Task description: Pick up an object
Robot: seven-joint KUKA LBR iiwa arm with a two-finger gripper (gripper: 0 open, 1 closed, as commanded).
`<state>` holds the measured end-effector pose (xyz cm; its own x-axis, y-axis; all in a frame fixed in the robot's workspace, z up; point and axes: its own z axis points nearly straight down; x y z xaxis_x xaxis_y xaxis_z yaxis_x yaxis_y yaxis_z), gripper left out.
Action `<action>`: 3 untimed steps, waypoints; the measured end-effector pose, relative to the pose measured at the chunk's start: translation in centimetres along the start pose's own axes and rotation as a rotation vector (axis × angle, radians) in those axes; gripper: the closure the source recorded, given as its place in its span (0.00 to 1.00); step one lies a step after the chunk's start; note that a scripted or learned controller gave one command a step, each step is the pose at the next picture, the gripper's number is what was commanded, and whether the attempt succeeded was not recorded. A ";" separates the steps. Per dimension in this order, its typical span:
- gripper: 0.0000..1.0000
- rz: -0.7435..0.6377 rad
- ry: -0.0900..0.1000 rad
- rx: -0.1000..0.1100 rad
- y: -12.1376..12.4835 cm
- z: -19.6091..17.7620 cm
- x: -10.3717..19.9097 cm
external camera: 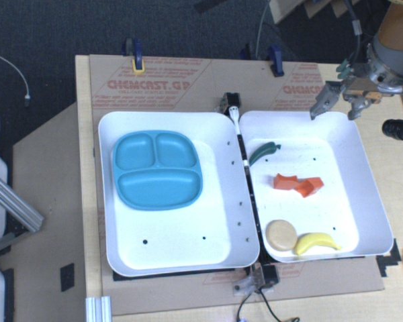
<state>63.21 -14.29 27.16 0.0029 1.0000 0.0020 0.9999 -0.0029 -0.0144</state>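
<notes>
A: Starting at the tabletop's (87, 180) left side, the left bin (174, 247) carries a blue divided plate (158, 170), lying flat toward the bin's far-left corner.

B: And over the seam into the right bin (359, 180), four things to choose from. A dark green piece (263, 152) lies up by the bin's far-left corner, slanted, close to the inner wall.

A: Mid-bin, a red-orange piece (297, 184), flat on the floor, well apart from the green one.

B: Down at the near edge, a pale round disc (281, 234) and a yellow banana (316, 243) side by side; touching or just beside, I can't tell from here.

A: Now the arm, up at the tabletop's far-right corner. The jaws (338, 106) hang above the right bin's far-right rim, spread wide, two grey fingers (324, 102) splayed apart.

B: Nothing between them. Every object lies on the bin floor, the nearest being the red-orange piece, well apart from the jaws.
</notes>
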 end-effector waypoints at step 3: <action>0.00 -0.003 -0.001 -0.009 0.0 8.8 1.2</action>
<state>63.14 -13.07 18.37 -0.0006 1.0000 0.0013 1.0000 0.0006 -0.0052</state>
